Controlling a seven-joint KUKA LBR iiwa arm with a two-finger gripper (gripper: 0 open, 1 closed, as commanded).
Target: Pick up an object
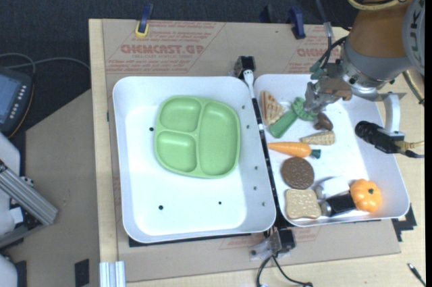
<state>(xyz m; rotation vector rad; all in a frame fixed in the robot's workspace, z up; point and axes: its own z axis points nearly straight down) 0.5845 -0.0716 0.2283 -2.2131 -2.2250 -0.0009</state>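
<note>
bread slice (pixel 302 204) lies at the front of the right bin (pixel 398 194). farther back, the gripper (pixel 314 102) stands over a green piece (pixel 286 122); whether it is apart or together, i cannot tell. it should descend straight, avoiding the carrot (pixel 289 149).

You can count two white bins (pixel 128 144), one on the left and one (pixel 395 174) on the right. The left one has one green plate (pixel 198 136). The right one has one carrot (pixel 290 149), one brown cookie (pixel 298 172), one bread slice (pixel 302 204) and one little pumpkin (pixel 366 194).
</note>
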